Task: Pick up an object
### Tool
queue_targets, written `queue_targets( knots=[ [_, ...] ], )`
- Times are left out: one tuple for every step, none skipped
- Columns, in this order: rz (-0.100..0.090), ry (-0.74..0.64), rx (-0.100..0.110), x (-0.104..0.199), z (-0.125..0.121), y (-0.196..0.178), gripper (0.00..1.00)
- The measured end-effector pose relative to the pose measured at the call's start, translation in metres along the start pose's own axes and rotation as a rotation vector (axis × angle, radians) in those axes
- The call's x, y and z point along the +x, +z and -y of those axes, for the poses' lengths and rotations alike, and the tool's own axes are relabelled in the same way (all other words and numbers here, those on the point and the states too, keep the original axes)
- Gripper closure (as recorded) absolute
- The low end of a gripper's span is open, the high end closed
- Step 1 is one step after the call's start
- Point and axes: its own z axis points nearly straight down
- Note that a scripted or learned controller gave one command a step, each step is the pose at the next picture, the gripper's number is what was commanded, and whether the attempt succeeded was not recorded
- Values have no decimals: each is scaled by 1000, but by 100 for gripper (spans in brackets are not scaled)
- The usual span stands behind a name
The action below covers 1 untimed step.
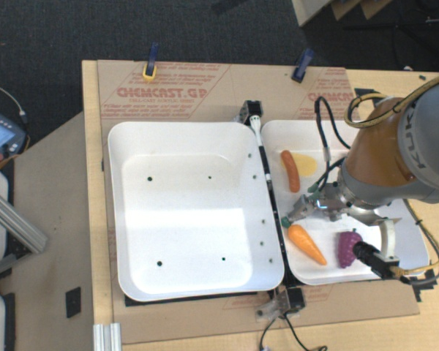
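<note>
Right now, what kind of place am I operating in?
Probably a robotics lab test bench: two white bins on a clamped board, toy food like a carrot, loose cables.

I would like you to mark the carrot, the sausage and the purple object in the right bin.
carrot [307,243], camera view, middle of its orange body.
sausage [290,170], camera view, middle of its length.
purple object [347,248], camera view, centre of its visible surface.
</note>
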Motion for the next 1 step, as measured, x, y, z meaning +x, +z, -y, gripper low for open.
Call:
queue_targets(
  knots=[
    [5,3,-10,-4,-4,-10,100]
  ],
)
